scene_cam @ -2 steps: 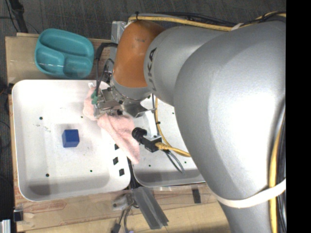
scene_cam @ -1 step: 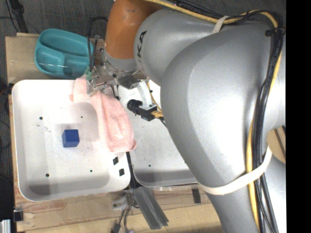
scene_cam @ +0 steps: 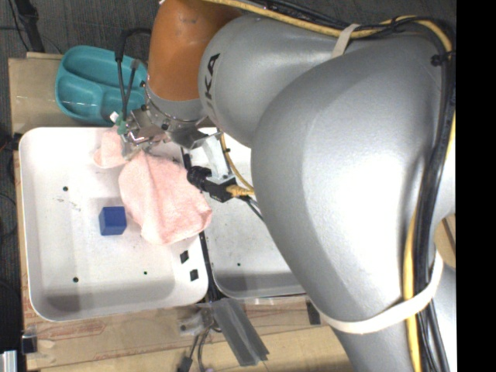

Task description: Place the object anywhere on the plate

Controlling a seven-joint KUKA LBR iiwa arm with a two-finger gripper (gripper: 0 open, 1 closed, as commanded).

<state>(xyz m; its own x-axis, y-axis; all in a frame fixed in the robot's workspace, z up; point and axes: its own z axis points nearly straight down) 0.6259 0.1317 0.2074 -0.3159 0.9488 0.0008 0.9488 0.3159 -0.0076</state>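
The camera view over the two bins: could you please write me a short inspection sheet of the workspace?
Surface: two white bins side by side; left bin mostly visible, right bin largely covered by the arm.
Job's things: pink cloth hanging crumpled over the left bin's right part, its top at the gripper; no plate seen.
Clutter: blue block on the left bin's floor; teal object beyond the bin's far edge.
Grippers: above the cloth's upper end; jaws cannot be judged.
Cables: black cables across the teal object.
Surroundings: wooden bench, dark floor.

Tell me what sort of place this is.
Probably a robotics lab bench: a large grey arm reaches over two shallow white bins, one holding test items, a pink cloth and a blue block.
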